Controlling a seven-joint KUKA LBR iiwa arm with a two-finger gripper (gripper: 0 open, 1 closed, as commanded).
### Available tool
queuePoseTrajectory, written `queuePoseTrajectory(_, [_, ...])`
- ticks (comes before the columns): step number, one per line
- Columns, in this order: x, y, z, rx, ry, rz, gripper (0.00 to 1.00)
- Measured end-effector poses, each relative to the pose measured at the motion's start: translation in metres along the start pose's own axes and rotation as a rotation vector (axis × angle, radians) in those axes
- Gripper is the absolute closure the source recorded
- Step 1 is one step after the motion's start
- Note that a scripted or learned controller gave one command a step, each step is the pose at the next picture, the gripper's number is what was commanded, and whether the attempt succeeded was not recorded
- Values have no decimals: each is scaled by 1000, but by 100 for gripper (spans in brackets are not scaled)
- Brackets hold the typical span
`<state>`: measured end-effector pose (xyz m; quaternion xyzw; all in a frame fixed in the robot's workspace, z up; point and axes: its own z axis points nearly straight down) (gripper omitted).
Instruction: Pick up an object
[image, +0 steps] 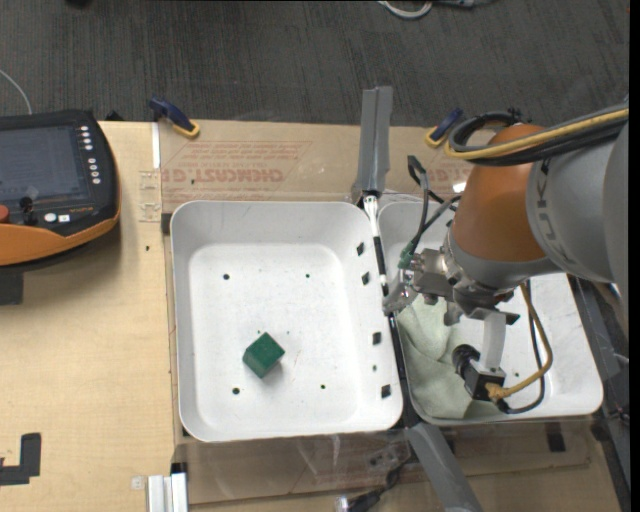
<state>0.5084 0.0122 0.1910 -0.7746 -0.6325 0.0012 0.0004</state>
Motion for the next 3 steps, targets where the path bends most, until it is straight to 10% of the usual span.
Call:
queuePoseTrajectory(1, [-27,6,0,1,-1,242,0])
queuePoseTrajectory(2, [-21,53,-4,0,-1,-92,0])
queuePoseTrajectory(3, [-21,53,-4,0,-1,-92,0])
